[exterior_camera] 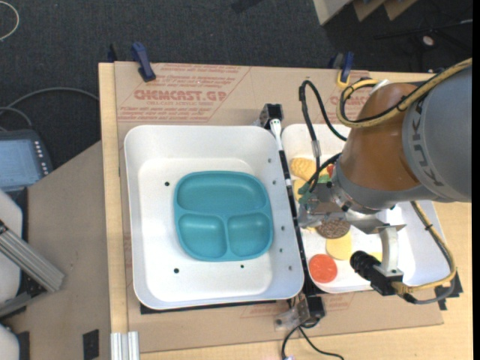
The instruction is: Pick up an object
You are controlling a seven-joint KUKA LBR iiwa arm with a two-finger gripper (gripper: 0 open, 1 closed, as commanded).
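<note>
The grey arm with its orange band [379,145] reaches down into the right bin [420,265]. My gripper [321,210] sits low at that bin's left side, over a dark brown round object [332,229]. Beside it lie a pale yellow object [340,247], an orange-red round object [323,267] near the bin's front left corner, and a yellow ridged object [303,168] toward the back. A small green and red piece [327,172] shows by the wrist. The arm hides much of the right bin.
The left bin [150,268] holds a teal plate with three compartments [223,214]. A black divider rail [286,182] runs between the bins. Cables [315,118] loop above the right bin, and a black fitting [371,268] hangs off the arm at the front.
</note>
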